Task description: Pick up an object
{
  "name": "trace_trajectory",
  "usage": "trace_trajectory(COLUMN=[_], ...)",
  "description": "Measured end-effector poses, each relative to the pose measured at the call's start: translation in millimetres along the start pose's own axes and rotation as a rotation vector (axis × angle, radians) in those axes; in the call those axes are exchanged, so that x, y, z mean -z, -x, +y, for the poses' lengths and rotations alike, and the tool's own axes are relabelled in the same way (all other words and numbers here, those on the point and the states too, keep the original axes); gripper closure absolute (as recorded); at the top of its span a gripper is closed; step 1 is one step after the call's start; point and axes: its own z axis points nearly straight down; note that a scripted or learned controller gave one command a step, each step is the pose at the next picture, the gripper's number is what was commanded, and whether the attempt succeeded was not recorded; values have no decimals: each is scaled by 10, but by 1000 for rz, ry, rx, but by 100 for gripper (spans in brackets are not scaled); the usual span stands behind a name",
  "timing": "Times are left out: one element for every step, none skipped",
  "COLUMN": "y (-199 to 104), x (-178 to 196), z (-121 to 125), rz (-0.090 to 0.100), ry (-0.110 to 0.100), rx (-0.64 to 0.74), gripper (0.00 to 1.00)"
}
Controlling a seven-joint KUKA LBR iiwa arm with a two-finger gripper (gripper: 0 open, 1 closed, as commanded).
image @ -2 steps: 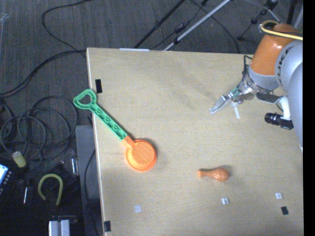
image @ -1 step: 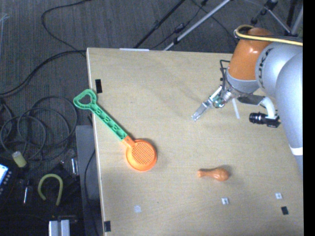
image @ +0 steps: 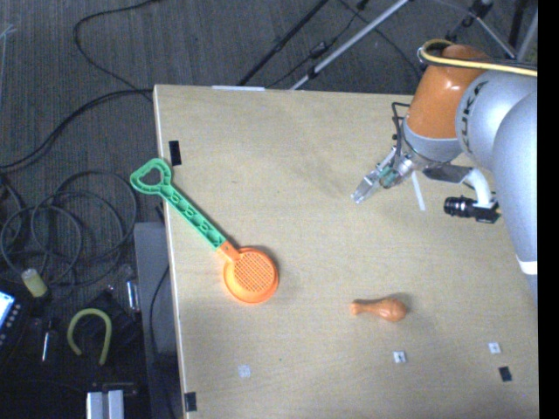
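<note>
A toy strainer lies on the tan bench top at the left, its green handle (image: 188, 208) running up-left and its orange mesh head (image: 250, 275) pointing toward the middle. A small orange drumstick-shaped toy (image: 381, 308) rests lower right of centre. My gripper (image: 361, 195) hangs over bare board at the upper right and points down-left. It is well above the drumstick and far right of the strainer, with nothing visibly held. The grey arm with its orange band (image: 441, 94) comes in from the right.
The bench top (image: 288, 147) ends in a left edge near the strainer handle, which overhangs it slightly. Cables and a green hook lie on the floor (image: 79, 234) to the left. Tripod legs (image: 367, 24) cross behind the bench. Small markers dot the lower right corner.
</note>
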Motion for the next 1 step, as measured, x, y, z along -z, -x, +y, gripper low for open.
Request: trace_trajectory(y=[-91], x=[1229], z=[-138], rz=[-2], ry=[-2], rx=[96], gripper=[100])
